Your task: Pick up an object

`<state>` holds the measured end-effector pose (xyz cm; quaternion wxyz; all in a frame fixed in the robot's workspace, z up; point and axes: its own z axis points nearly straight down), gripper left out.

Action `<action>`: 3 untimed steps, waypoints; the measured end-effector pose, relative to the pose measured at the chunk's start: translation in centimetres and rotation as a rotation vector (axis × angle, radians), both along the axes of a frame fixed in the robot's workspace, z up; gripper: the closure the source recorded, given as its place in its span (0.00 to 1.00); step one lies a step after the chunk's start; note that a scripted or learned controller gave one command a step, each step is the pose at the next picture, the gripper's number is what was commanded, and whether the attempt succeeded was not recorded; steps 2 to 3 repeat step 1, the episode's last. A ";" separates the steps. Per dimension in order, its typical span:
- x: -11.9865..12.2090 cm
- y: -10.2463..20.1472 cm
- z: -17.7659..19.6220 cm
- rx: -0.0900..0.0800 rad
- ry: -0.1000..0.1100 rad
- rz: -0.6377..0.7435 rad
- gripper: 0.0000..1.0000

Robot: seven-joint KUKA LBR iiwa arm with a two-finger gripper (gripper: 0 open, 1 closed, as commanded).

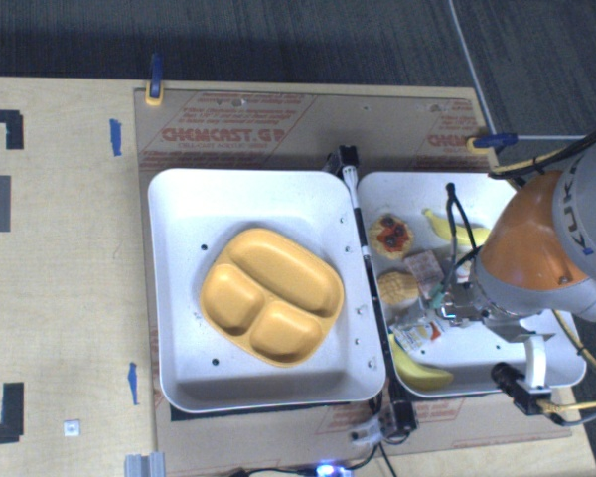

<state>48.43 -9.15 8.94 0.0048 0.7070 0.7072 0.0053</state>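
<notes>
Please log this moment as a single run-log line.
arm: over right bin | gripper: low among food items | left bin: yellow tray

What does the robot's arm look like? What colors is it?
The arm is chunky and rounded, grey with a big orange band above the wrist. Dark letters mark the grey shell near the right edge. Thin black cables loop beside it, running down toward the end effector.
</notes>
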 end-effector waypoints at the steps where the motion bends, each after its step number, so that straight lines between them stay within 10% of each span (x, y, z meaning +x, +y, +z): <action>1: 0.2 -0.1 1.1 -0.003 -0.007 0.000 1.00; 3: 0.2 -0.1 1.1 -0.003 -0.007 0.000 1.00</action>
